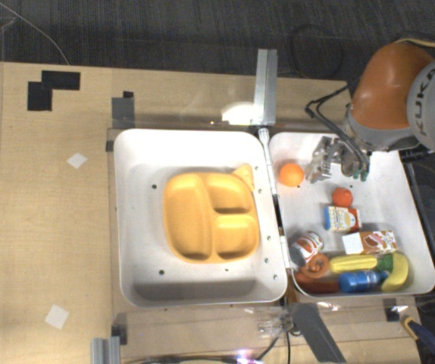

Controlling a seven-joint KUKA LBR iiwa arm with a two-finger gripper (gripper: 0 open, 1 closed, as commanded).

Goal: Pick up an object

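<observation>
Nothing lifted yet: gripper (337, 161) hovers in right bin (422, 233) near orange ball (291, 174), jaws' state unclear, pick still to do.

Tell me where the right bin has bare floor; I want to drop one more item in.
Bare floor in the right bin lies along its far-right side, between the hand and the small cartons. A smaller patch sits below the orange ball. The near edge is crowded: banana, blue bottle, other toys.
</observation>
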